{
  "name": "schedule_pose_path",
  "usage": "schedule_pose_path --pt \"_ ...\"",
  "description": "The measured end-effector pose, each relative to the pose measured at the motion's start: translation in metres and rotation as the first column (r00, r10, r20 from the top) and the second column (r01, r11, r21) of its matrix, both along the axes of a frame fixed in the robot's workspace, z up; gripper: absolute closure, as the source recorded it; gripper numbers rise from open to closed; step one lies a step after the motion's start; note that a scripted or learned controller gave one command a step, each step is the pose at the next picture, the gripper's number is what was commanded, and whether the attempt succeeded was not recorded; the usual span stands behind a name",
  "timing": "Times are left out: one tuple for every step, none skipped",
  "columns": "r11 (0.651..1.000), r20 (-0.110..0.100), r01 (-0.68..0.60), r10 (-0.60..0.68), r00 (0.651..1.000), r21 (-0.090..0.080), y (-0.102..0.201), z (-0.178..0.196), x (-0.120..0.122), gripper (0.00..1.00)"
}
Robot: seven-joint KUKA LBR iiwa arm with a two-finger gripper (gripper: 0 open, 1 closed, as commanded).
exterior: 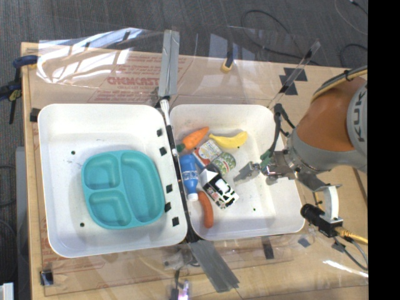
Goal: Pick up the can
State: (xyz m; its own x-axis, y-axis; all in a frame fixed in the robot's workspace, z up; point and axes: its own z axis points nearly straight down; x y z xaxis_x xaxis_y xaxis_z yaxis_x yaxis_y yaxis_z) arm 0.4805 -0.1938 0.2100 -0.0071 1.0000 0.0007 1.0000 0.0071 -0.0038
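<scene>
The can [224, 162] has a green and white label and lies on its side in the middle of the right bin [281, 220], among other items. My gripper [249, 171] reaches in from the right, low over the bin floor. Its tip is a short way right of the can, with a small gap between them. Nothing shows in the gripper. The grey arm with its orange band [325, 127] hangs over the bin's right wall.
Around the can lie a carrot [195, 137], a banana [230, 140], a blue bottle [189, 175], a black and white toy truck [219, 191] and an orange-red sausage [207, 212]. The left bin [56, 130] holds a teal divided plate [122, 189].
</scene>
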Motion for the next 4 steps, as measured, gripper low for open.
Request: schedule_pose_path --pt "0.994 0.03 0.109 -0.109 0.994 -0.004 0.021 -0.089 0.07 0.0" --pt "0.993 0.015 0.116 -0.116 0.993 0.0 0.03 -0.11 0.127 0.0" --pt "0.995 0.018 0.095 -0.095 0.995 0.001 0.028 -0.11 0.099 0.0" --pt "0.975 0.015 0.223 -0.223 0.975 0.001 0.005 -0.11 0.158 0.0"
